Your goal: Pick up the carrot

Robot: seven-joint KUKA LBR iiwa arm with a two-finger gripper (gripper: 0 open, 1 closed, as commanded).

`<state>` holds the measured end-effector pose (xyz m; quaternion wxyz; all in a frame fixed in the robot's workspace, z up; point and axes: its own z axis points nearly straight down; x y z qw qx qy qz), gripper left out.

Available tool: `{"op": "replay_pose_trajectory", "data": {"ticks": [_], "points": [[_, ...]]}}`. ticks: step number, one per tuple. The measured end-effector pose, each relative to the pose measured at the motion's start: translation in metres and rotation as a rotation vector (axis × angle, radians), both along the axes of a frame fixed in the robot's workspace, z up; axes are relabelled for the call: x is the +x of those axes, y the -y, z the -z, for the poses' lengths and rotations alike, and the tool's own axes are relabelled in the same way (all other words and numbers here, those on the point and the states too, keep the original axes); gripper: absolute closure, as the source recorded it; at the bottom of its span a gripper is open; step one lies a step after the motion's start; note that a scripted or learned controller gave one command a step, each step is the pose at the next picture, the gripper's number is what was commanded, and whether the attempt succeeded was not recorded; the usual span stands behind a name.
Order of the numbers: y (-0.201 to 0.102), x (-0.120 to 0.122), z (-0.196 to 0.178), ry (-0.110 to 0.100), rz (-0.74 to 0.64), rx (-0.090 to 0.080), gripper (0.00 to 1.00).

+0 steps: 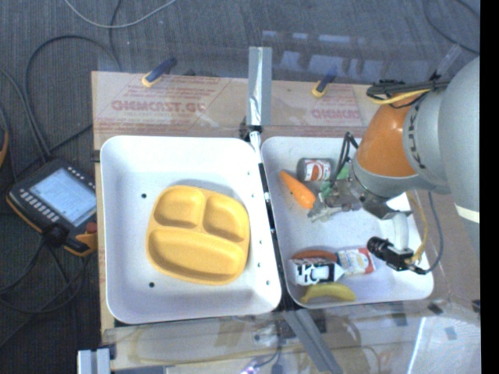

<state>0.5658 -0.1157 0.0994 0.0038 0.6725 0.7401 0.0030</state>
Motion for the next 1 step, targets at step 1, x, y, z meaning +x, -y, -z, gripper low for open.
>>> {"op": "replay_pose_trajectory", "data": {"ticks": [1], "points": [[-0.0306,-0.0723,-0.0848,-0.01,-0.304,-0.001,1.0]]}}
